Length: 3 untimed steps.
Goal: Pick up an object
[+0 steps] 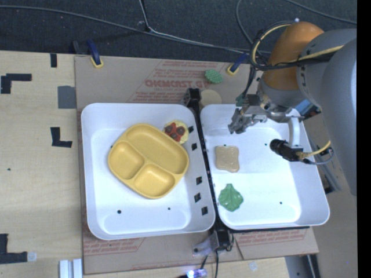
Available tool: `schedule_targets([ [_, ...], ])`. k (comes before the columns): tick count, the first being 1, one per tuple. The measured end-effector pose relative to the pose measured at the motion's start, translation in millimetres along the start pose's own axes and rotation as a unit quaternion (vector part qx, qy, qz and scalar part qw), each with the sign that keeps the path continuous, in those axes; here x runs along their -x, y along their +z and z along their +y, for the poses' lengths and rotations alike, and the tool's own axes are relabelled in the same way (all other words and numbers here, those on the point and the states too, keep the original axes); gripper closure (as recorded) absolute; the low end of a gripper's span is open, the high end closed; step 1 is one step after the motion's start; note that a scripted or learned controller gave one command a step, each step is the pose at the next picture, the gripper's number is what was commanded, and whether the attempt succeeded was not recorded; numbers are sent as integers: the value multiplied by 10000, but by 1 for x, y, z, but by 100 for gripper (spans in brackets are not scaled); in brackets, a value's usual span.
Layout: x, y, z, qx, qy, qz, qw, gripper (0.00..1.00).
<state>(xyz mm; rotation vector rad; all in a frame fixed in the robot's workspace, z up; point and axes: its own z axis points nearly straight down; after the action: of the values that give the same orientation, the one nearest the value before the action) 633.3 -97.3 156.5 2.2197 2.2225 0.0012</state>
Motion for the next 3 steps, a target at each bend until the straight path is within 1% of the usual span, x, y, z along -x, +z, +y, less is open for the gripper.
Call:
schedule_targets([
  [1,-7,-45,0,11,-3,0,10000,100],
  [2,-7,-98,1,17,-1,-3,10000,100],
  [3,-59,-101,-7,-14,-14,1,10000,100],
])
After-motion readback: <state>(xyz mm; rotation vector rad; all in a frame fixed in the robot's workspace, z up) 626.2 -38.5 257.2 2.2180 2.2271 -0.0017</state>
